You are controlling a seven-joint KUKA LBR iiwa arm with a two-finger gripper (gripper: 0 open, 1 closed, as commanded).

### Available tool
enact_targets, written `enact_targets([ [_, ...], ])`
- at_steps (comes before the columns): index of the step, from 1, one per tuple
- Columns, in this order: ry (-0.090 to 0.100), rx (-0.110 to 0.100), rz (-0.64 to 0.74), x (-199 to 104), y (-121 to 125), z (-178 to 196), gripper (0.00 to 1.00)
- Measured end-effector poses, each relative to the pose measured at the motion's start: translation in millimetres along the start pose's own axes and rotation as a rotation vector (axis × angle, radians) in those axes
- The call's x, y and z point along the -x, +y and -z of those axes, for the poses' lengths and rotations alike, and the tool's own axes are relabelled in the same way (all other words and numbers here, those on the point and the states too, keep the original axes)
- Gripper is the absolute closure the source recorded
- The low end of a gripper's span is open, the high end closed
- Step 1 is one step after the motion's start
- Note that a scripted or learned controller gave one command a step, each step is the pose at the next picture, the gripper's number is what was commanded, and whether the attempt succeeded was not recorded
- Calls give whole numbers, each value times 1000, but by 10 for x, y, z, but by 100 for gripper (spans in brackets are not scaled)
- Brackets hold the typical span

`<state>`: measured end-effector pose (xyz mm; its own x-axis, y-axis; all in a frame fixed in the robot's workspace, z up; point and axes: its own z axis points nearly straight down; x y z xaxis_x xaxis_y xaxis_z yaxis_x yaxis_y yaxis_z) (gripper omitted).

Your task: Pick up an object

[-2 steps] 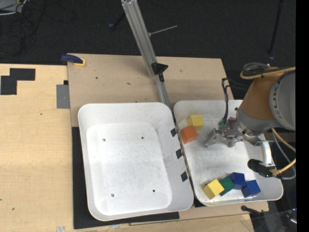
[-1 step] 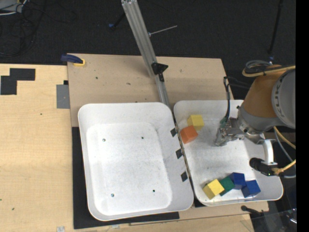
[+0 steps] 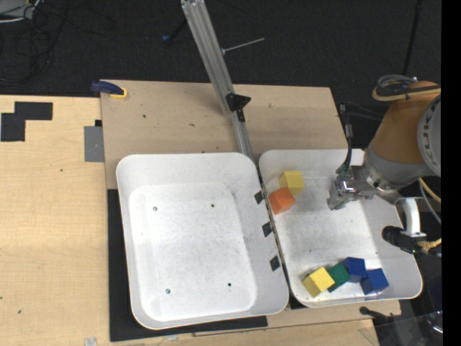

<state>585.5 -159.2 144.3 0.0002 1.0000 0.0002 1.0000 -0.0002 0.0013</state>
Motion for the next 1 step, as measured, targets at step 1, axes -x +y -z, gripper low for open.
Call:
enact_targets([
  [1, -1, 2, 1, 25, 22, 634, 100],
])
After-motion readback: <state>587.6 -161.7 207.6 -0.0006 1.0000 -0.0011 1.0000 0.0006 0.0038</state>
